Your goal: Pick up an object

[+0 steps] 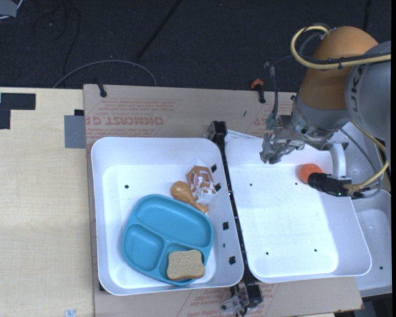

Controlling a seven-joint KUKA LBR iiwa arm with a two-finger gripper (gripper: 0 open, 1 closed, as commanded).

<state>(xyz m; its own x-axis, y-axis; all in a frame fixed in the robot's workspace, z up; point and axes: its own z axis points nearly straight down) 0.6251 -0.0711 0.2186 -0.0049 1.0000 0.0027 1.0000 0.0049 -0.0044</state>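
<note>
My gripper (272, 152) hangs over the far edge of the right bin (297, 243), pointing down at the bin's back wall, with nothing visible between its fingers. An orange ball-like object (309, 172) lies in the right bin just right of the gripper, beside a black piece of the arm's gear. In the left bin (112, 177) a blue divided plate (165, 236) holds a slice of bread (185, 265). A tan drumstick-shaped toy (187, 193) and a brown and white wrapped item (202, 181) lie behind the plate.
A black divider (228, 203) runs between the two bins. The arm's grey body and orange band (336, 65) rise at the upper right, with yellow cable looped around. Cardboard lies under the bins, wooden bench to the left.
</note>
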